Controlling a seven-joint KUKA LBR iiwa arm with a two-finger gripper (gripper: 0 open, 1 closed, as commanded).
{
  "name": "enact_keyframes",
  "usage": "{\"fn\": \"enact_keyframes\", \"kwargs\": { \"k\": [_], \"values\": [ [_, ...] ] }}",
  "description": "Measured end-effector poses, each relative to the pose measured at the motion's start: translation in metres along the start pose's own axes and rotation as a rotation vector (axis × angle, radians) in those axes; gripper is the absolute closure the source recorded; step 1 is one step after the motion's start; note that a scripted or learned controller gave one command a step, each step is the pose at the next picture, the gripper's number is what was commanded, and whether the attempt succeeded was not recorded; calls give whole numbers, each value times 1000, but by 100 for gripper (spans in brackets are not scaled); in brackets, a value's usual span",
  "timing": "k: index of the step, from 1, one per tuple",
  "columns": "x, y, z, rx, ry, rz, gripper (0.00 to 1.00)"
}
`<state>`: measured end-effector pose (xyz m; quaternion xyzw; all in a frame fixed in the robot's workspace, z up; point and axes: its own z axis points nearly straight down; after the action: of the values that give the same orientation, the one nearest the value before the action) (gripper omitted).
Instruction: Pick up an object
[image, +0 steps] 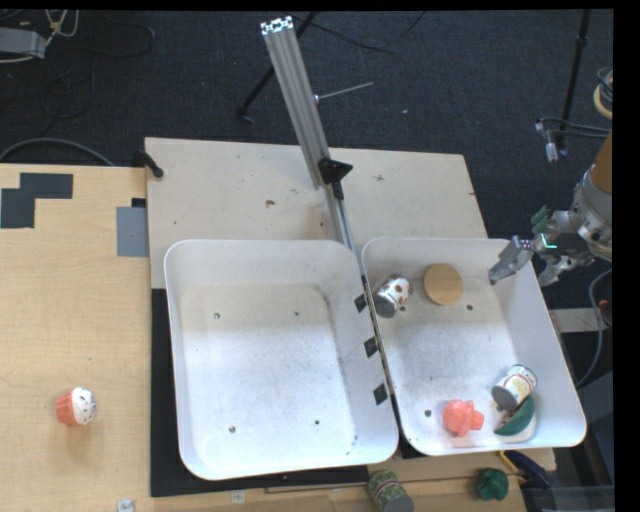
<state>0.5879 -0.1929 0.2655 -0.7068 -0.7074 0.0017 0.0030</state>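
The right bin (540, 330) holds a small red-and-white cup (393, 293) on its side near the far left corner. Beside it lies a tan round disc (443, 284). Near the front right corner are a pink lump (460, 417), a tipped can (515, 385) and a dark green piece (520, 421). My gripper (528, 264) hangs over the bin's far right rim, to the right of the disc. It is open, its fingers (504, 263) spread with nothing between them.
The left bin (190, 330) sits beside the right one, with a slanted metal rail (305, 110) rising behind the divide. An orange-and-white toy (76, 407) lies on the wooden table at left. A can (388, 490) and a green object (490, 484) lie below the bins.
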Motion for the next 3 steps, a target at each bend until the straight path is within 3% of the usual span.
{"fn": "enact_keyframes", "kwargs": {
  "k": [1, 3],
  "values": [
    [0, 1, -3, -4, -1, -2, 0],
    [10, 0, 112, 2, 1, 0, 0]
  ]
}}
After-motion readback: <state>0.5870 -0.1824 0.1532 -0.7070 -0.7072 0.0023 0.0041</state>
